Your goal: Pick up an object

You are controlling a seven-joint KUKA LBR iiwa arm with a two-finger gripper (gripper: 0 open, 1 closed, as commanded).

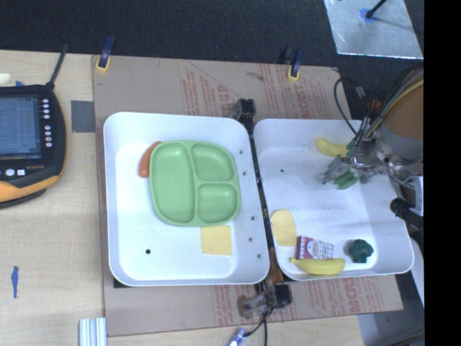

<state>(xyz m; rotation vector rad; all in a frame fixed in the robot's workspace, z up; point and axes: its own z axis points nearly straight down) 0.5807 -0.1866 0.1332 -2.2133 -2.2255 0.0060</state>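
Observation:
My gripper [347, 173] hangs low over the upper right part of the right bin [302, 193]. Its fingers are spread open, and a small green item [346, 182] lies just below and between them; whether they touch it I cannot tell. A yellow piece [329, 147] lies just up-left of the gripper. Along that bin's near edge are a pale yellow oblong [283, 227], a small printed carton [315, 249], a banana [318, 267] and a green broccoli [359, 250].
The left bin [122, 215] holds a green divided plate [194, 182], an orange sausage [146, 159] tucked at the plate's left edge, and a yellow cheese slice [217, 240]. A teach pendant [25, 143] lies on the bench at far left.

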